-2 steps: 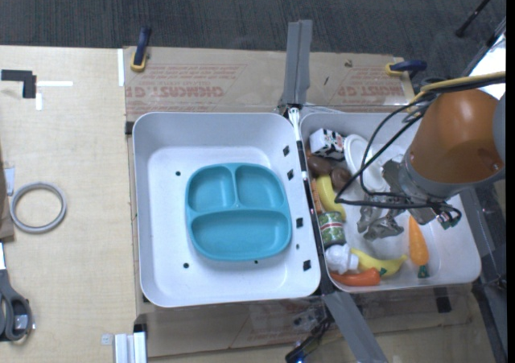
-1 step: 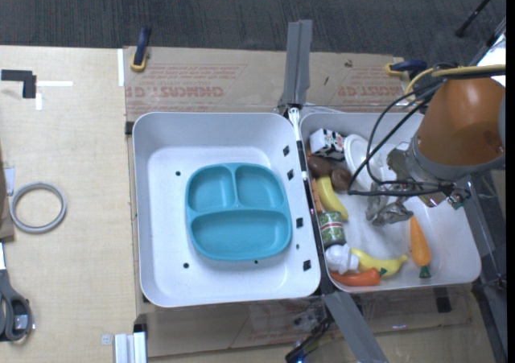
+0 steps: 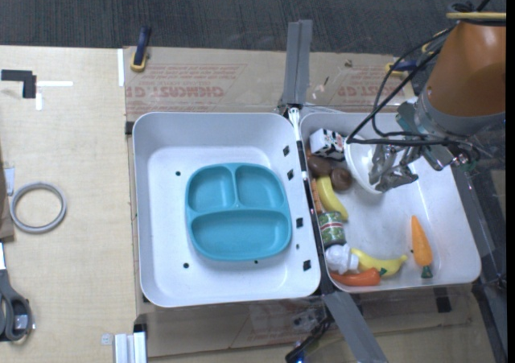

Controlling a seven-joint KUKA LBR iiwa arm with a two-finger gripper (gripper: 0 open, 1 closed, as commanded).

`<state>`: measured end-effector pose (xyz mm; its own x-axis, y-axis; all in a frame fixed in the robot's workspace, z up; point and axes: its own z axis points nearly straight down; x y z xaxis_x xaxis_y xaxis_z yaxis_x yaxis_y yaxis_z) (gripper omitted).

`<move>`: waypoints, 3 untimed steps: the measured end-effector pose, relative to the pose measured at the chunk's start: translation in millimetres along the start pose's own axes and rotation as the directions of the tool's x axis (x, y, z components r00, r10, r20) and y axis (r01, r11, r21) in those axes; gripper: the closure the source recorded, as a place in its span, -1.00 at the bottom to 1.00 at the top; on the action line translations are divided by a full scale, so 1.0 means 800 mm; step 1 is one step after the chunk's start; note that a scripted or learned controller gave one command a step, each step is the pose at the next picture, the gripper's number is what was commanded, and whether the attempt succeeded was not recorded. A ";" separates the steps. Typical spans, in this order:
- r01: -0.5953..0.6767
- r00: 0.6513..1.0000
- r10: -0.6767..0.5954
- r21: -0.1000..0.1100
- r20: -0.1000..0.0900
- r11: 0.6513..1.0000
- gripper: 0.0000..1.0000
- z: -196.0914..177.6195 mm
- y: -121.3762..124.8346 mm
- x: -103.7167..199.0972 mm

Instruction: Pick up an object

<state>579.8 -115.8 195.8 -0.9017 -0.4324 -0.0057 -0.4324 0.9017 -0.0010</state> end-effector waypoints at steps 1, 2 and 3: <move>0.308 0.952 -0.308 -0.001 -0.001 0.952 1.00 0.054 -0.085 0.016; 0.308 0.951 -0.308 -0.001 0.000 0.951 -1.00 0.054 -0.085 0.015; 0.386 0.923 -0.386 -0.003 -0.002 0.923 -1.00 0.130 -0.102 0.092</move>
<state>549.5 -221.0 91.7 -0.6652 -0.7467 -0.0031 -0.7467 0.6652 -0.0002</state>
